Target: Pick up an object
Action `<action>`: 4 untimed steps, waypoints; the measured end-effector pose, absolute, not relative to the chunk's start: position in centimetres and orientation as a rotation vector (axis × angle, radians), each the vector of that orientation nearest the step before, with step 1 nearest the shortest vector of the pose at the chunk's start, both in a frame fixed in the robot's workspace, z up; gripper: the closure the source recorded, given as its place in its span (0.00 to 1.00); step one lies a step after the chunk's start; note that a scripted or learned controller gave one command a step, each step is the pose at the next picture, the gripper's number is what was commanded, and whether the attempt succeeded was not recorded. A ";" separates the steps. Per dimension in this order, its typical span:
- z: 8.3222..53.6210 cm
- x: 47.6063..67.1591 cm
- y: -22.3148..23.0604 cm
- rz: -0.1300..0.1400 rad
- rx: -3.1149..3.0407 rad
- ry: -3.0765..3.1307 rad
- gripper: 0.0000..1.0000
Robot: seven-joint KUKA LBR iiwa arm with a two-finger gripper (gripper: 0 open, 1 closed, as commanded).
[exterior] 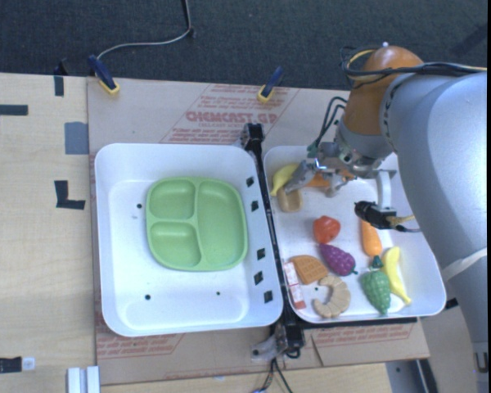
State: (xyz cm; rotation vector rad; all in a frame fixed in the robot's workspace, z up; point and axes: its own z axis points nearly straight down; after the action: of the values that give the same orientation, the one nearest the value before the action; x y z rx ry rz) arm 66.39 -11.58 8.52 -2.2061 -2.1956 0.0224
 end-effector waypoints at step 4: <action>10.0 53.7 -10.7 -0.017 -2.223 -2.223 0.00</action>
State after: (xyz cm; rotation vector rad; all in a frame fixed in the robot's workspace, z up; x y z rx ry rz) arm 53.71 -10.74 9.96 -2.2228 -2.2231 -0.0169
